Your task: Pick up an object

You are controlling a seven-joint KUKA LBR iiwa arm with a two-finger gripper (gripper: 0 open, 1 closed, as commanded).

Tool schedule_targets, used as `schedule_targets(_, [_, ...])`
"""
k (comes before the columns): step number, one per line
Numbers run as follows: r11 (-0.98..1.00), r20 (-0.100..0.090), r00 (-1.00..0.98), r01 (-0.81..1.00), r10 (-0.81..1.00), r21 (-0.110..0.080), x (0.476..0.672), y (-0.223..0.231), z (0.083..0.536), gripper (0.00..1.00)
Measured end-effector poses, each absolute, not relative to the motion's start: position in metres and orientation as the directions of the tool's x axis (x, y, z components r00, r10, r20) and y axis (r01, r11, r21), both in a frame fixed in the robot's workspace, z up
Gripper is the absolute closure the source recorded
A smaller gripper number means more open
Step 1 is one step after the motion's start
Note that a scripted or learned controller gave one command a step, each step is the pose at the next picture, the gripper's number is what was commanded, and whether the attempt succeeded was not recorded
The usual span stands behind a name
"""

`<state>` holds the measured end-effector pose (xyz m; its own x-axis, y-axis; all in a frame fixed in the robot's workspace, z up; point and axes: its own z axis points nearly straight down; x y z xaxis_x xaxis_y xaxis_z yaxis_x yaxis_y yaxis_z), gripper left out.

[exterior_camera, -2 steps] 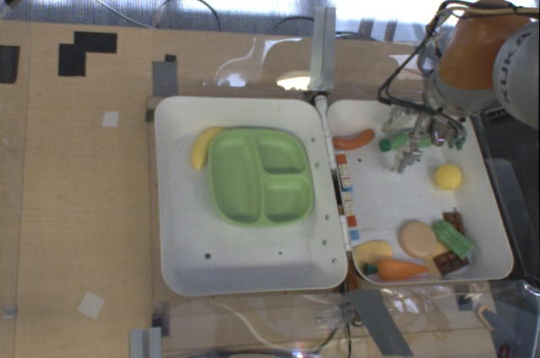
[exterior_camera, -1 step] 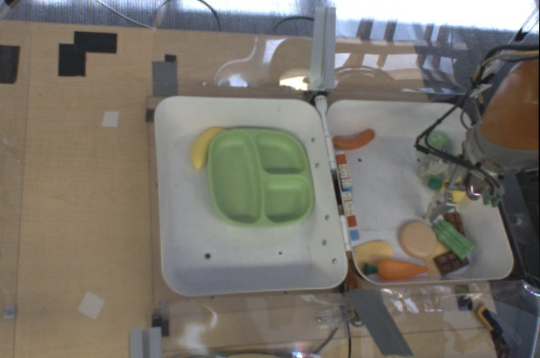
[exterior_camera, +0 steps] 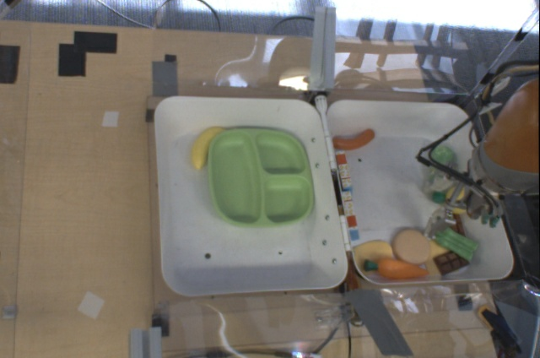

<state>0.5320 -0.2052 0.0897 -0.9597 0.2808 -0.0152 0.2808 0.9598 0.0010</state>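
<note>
My gripper [exterior_camera: 456, 200] reaches in from the right over the right side of the right bin [exterior_camera: 396, 179], below the arm's orange band [exterior_camera: 516, 132]. Just under it, in the bin's front right corner, lies a cluster of toy food: a green block [exterior_camera: 458, 242], a chocolate piece [exterior_camera: 448, 263], a round tan biscuit [exterior_camera: 412, 246], an orange carrot [exterior_camera: 402, 269] and a yellow piece [exterior_camera: 374, 251]. A small green item [exterior_camera: 444, 155] lies by the gripper's far side. A red sausage [exterior_camera: 353, 139] rests at the bin's far left.
The left bin [exterior_camera: 186, 246] holds a green divided plate [exterior_camera: 260, 176] with a yellow banana [exterior_camera: 202, 145] partly tucked under its left edge. A ridge with a coloured strip [exterior_camera: 342, 187] separates the bins. Cables hang around the wrist at the right.
</note>
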Motion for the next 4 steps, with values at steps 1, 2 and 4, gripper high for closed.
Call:
schedule_targets(1, [0.954, -0.015, -0.954, 0.300, 0.300, 0.000, 0.532, -0.205, 0.090, 0.00])
schedule_targets(2, [0.921, -0.018, -0.921, 0.390, 0.390, 0.002, 0.524, -0.206, 0.090, 0.00])
schedule_targets(4, [0.906, -0.027, -0.905, 0.424, 0.424, 0.005, 0.596, -0.204, 0.104, 1.00])
